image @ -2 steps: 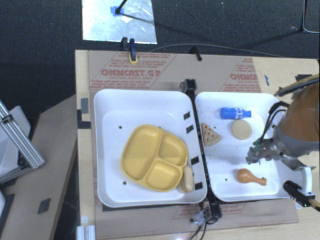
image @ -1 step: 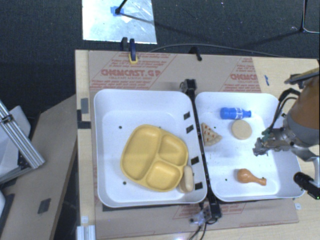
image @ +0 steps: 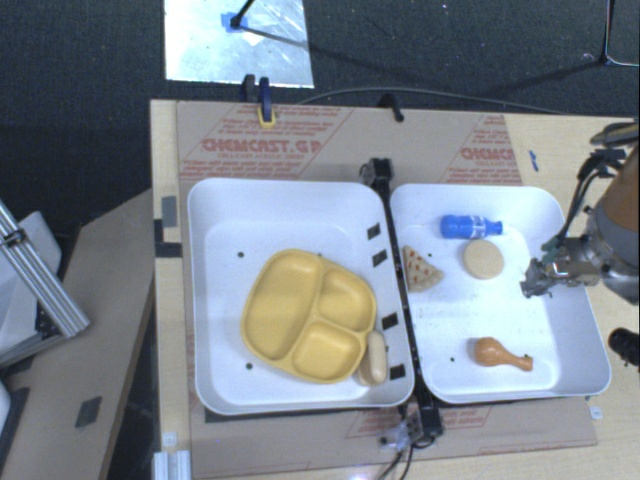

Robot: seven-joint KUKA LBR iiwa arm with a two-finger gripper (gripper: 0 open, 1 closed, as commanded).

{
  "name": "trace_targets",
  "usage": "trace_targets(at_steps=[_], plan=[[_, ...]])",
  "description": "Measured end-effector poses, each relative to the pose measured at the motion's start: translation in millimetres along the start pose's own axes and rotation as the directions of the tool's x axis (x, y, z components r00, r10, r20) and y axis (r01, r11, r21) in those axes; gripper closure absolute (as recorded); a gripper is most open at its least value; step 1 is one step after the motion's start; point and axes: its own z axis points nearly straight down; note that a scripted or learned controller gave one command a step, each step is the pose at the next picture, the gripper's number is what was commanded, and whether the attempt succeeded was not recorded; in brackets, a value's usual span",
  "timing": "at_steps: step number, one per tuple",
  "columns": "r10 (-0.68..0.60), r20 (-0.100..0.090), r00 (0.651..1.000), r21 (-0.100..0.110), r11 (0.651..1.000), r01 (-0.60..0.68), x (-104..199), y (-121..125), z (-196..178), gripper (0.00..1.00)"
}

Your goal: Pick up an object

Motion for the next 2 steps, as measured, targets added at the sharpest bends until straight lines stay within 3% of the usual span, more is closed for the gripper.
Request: trace_targets(at_steps=[2], plan=[[-0.005,-0.003,1.000,0.006,1.000,0.005,93,35,8,1.00]])
